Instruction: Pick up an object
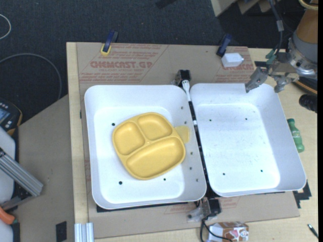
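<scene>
A yellow three-compartment plate [148, 145] lies flat in the left white bin [101, 105], a little right of that bin's middle. Under its right edge a small yellow piece [182, 133] sticks out. My gripper [266, 82] hangs over the far right corner of the right white bin [242, 140], well away from the plate. Its two fingers stand spread apart and open, with nothing between them.
A cardboard sheet [126, 62] lies under both bins, held by clamps [107, 43] at the far edge. A white block [232, 60] sits behind the right bin. A green marker [295, 134] lies beside the right bin's right rim. Cables lie at the front edge.
</scene>
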Action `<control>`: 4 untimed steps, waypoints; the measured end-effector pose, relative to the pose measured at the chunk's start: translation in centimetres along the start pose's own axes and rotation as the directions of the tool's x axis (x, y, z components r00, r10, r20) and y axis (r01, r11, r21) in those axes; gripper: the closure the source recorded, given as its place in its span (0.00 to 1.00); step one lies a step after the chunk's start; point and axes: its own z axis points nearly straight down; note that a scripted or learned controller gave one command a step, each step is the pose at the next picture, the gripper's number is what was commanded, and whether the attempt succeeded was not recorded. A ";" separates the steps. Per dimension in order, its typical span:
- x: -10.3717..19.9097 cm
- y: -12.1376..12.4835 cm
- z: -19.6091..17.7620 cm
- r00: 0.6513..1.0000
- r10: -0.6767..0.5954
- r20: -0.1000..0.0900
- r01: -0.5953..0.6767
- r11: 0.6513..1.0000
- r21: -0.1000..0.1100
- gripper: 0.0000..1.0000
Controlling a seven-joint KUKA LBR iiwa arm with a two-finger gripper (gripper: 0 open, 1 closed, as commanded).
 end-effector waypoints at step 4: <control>15.8 -14.9 -21.2 1.000 -0.001 0.001 0.001 1.000 -0.007 1.00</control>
